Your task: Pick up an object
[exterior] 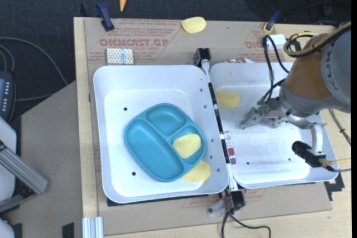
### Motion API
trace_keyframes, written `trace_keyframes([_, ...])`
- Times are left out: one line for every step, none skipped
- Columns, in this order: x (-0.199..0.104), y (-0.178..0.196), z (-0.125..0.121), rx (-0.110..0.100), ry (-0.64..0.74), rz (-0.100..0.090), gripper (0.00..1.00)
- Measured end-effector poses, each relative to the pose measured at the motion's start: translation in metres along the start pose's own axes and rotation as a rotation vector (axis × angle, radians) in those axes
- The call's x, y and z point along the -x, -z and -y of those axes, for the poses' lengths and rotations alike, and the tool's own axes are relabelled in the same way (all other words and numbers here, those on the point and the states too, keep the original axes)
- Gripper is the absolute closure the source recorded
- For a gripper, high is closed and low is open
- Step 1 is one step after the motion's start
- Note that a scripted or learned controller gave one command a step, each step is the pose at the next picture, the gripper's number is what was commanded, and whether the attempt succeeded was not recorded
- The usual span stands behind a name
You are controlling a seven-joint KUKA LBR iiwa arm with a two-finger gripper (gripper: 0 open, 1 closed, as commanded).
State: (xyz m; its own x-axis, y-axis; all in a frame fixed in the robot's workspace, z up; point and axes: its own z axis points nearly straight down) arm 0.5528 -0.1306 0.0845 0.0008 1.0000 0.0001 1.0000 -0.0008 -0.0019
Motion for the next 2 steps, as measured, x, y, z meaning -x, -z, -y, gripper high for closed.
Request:
trace_keyframes([0.088,0.030,0.023,0.004,0.000,0.002,0.00])
trace_keyframes([0.006,0.088,0.045,0.002,0.003,-0.001,0.00])
